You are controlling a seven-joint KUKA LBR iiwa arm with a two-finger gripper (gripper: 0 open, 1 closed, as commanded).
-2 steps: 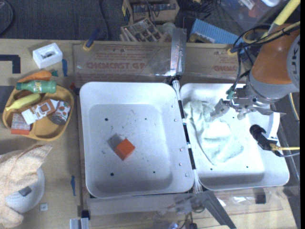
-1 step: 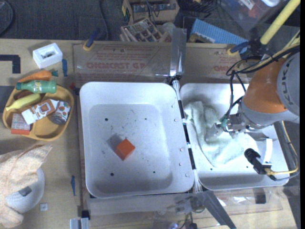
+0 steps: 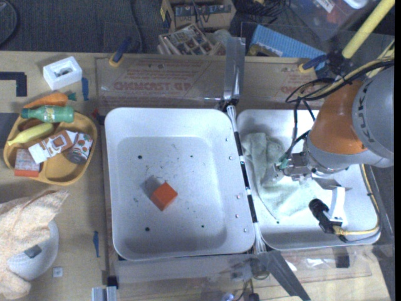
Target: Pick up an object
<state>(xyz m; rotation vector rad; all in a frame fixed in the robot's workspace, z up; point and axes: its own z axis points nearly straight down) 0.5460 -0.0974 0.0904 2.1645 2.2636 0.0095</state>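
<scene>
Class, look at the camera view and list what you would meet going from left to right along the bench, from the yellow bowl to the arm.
Yellow bowl of toy food → left white bin → orange block inside it → pale cloth in the right white bin → grey arm with orange band.

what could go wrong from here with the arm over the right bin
The gripper is down over the crumpled pale cloth in the right bin; soft fabric may slip out or only partly lift. The loose cables along the arm could snag. The orange block lies in the left bin, away from the arm.
</scene>
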